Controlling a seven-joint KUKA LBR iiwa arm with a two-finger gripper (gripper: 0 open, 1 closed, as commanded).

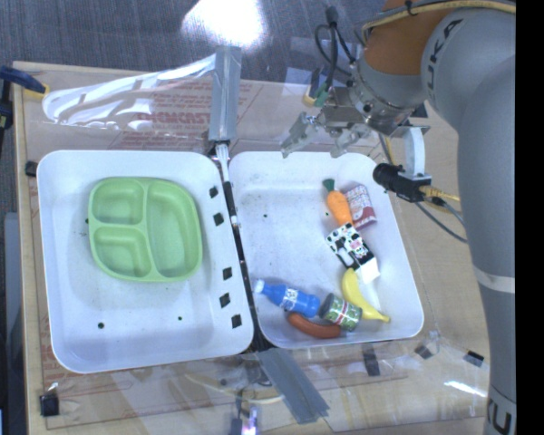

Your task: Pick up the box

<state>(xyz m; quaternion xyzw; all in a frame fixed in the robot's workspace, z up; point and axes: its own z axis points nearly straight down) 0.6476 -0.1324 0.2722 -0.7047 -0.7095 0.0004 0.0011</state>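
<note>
White bins: two shallow trays side by side on the bench; the right bin [394,234] serves as the landmark for all positions below.
Left bin [54,270]: touching the right bin along its left wall; it carries a green divided plate [145,228] in its upper half.
Box [352,246]: black-and-white patterned carton, lying on the floor of the right bin, right of centre, tilted with its white end pointing toward the lower right.
Carrot [339,206]: orange, in the upper right of the right bin, just above the box.
Red packet [361,203]: just beside the carrot on its right, near the right bin's upper right wall.
Banana [363,301]: yellow, just below the box, near the right bin's lower right corner.
Can [341,311]: green and dark, lying at the banana's left end.
Blue bottle [288,295]: lying along the lower part of the right bin, left of the can.
Red sausage [315,327]: against the right bin's lower wall, beneath the bottle and can.
Gripper [325,132]: above the right bin's upper rim, well apart from the box; the fingers appear spread, with nothing between them, though the metal parts are hard to separate at this slant.
Arm [453,53]: grey with an orange band, reaching in over the right bin's upper right corner.
</note>
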